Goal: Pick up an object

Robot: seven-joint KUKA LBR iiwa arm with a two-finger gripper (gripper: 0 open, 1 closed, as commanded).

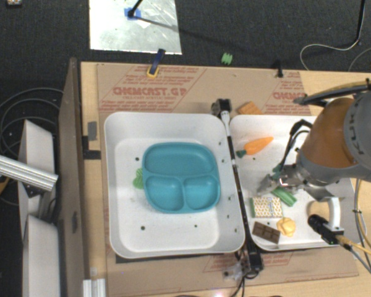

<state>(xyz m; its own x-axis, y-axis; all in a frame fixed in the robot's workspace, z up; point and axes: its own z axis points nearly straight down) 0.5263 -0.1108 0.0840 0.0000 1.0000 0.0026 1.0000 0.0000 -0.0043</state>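
Hand (273,182): mine, low over the right bin (303,240), reaching in from the right; how far open, cannot tell.
Green piece (285,196): just beside my hand, on its near side; contact unclear.
Carrot (258,145): far part of the right bin, apart from my hand.
Patterned card (267,206): near my hand, flat.
Brown bar (265,231), yellow piece (286,226): near edge, side by side.
Left bin (120,184): blue divided tray (180,176).
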